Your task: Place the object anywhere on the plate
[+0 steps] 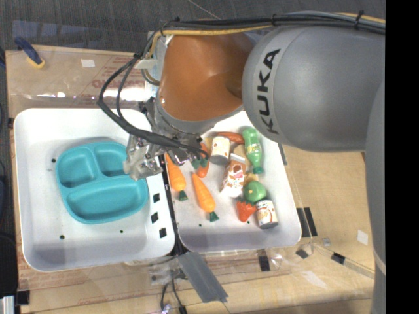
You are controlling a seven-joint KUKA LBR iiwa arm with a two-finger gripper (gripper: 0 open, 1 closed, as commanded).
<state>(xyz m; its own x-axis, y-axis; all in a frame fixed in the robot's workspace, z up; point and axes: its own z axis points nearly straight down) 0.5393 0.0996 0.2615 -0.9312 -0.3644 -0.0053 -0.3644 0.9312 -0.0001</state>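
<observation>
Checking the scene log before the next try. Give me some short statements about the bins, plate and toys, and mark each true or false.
1. The blue plate lies in the left bin. True.
2. The plate has a single undivided well. False: it has three compartments.
3. Two toy carrots lie in the right bin. True.
4. A toy carrot lies on the plate. False: the carrots are in the right bin.
5. The gripper is over the plate's right edge. True.
</observation>
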